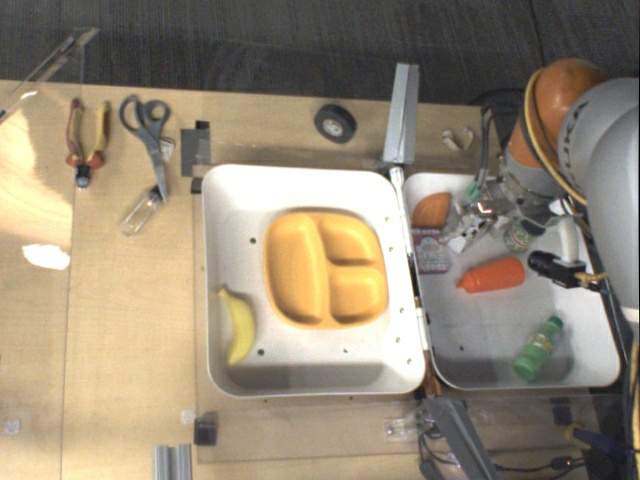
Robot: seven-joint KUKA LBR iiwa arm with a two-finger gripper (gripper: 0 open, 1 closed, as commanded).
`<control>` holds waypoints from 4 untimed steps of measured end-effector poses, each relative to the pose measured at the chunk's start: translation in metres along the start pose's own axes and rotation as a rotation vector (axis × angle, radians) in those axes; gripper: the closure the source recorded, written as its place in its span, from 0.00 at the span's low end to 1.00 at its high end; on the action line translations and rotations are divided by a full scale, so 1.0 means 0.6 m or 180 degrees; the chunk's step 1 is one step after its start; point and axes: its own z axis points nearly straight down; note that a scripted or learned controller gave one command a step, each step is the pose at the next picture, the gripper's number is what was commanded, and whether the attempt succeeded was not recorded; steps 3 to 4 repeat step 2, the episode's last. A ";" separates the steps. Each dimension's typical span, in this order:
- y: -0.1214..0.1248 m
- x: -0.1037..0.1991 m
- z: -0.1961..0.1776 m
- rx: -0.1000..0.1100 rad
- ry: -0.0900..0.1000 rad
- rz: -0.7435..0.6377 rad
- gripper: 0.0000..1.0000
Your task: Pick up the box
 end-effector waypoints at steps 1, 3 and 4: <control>-0.024 0.024 0.001 -0.0155 -0.0084 0.0087 0.00; -0.027 0.024 -0.016 -0.0132 -0.0073 0.0089 1.00; -0.027 0.024 -0.016 -0.0132 -0.0073 0.0089 1.00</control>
